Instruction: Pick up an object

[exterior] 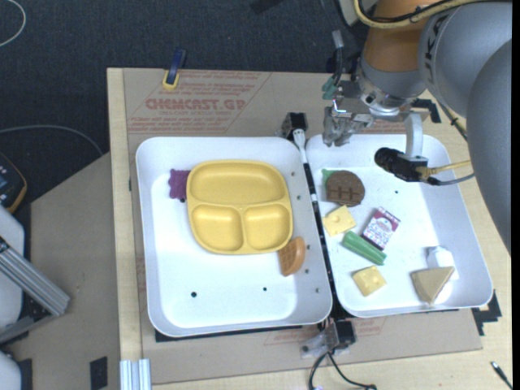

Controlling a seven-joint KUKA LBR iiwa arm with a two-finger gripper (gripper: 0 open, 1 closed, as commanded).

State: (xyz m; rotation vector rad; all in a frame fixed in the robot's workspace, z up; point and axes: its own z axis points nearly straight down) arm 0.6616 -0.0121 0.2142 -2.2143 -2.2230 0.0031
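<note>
We see the pincer (335, 134) poised at the right bin's (463, 218) far-left corner, grip state unclear to us; nearest candidate, the brown waffle (344, 187), lies just nearward.

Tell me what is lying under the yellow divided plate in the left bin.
A purple object sticks out from beneath the left edge of the yellow divided plate. Only that end shows; the plate hides the rest of it and whatever else lies below.
</note>
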